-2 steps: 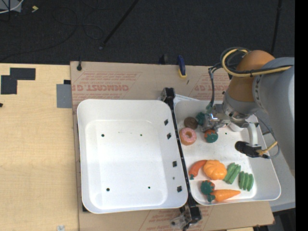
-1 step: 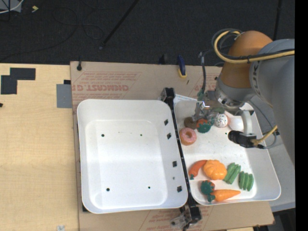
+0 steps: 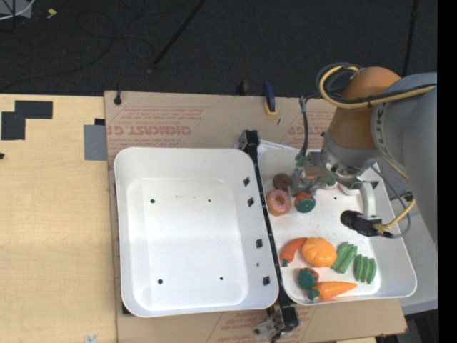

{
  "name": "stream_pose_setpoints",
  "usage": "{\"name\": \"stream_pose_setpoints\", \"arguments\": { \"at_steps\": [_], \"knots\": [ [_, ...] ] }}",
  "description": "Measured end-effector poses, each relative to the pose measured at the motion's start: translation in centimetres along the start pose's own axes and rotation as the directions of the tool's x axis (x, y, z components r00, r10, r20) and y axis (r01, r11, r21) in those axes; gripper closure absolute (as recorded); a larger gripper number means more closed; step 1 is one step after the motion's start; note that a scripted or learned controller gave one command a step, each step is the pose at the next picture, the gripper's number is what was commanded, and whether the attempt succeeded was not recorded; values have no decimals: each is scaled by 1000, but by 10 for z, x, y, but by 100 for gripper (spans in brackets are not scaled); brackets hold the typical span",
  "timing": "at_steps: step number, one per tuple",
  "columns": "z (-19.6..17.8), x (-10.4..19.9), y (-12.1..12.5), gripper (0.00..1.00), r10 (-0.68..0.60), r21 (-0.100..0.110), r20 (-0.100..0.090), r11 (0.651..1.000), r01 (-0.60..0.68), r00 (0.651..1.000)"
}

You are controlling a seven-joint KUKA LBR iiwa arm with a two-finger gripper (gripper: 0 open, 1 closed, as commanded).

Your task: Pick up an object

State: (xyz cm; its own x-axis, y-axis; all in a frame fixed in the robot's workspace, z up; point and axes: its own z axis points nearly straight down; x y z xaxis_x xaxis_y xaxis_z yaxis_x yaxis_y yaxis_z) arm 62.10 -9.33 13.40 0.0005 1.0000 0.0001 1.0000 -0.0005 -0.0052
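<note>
Tool [image 3: 305, 183] low in right white bin [image 3: 400, 263], grip state can't tell | small green-and-red round toy [image 3: 305, 204] just below it, no clear long axis | orange plastic carrot [image 3: 335, 289] near front rim, lying sideways, tip pointing right

A pink donut [image 3: 278, 203], a green-and-red round toy [image 3: 305, 204], an orange pumpkin [image 3: 318, 251], carrots [image 3: 334, 289] and green pods [image 3: 355, 261] lie in the right bin [image 3: 400, 277].
</note>
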Motion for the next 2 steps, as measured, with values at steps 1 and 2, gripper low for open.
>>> {"name": "stream_pose_setpoints", "arguments": {
  "at_steps": [1,2],
  "knots": [
    [-54,45,-69,100,-2,3,-2,1000,2,1000],
    [-53,79,-44,100,-3,-2,-1,1000,3,1000]
  ]
}}
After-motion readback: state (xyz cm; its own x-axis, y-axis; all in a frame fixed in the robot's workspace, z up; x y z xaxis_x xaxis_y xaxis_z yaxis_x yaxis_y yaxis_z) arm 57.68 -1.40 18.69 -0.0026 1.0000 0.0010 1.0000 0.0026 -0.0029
